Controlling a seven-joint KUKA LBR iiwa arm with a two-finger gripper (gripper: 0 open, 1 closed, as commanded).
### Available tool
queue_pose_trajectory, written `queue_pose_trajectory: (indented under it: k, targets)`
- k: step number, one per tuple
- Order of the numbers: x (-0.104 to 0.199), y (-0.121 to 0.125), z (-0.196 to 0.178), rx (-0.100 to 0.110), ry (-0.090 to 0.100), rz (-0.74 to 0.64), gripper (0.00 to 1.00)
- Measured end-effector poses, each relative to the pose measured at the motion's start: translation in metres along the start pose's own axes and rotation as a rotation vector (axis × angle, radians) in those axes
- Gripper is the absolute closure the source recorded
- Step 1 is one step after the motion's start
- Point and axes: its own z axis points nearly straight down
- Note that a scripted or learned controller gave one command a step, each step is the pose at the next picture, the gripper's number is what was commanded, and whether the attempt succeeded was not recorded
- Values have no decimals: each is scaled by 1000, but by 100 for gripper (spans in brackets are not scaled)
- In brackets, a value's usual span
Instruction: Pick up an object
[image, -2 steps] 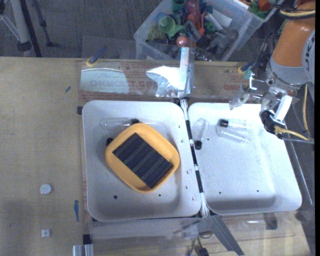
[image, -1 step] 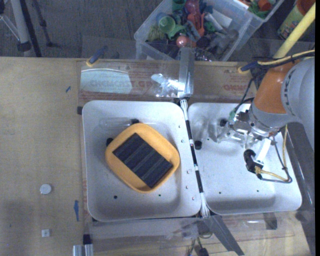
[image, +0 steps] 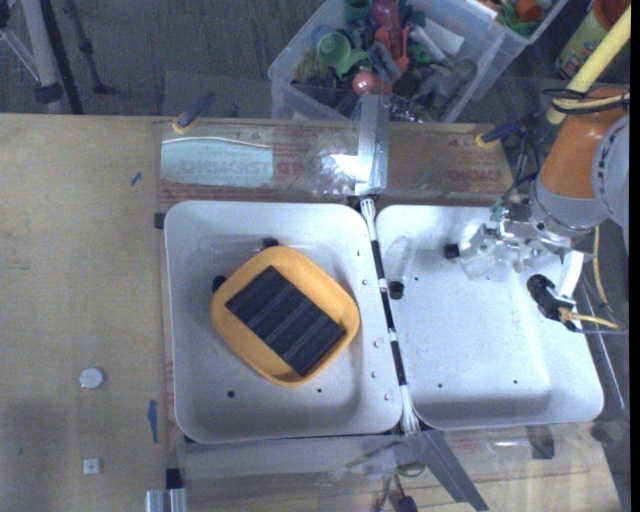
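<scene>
On the wooden counter (image: 70, 250) the two shallow white bins sit side by side. In the left bin (image: 190, 400) lies a yellow rounded tray with a dark ribbed panel (image: 285, 315), tilted diagonally. The grey arm with the orange band (image: 585, 160) bends down over the right bin (image: 480, 350), and its claw (image: 500, 245) hangs near the far edge; whether it is open I cannot tell. Behind stands a clear box of toys (image: 400, 50).

A robot lab: bench (image: 70, 250), paired white bins (image: 190, 330)
</scene>
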Motion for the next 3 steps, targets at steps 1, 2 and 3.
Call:
queue_pose_trajectory:
  k: [1,2,3]
  targets:
    - [1,1,-10,-3,-2,-3,100]
    - [75,-19,-116,-1,1,-34,100]
    - [132,7,-125,-2,1,50,100]
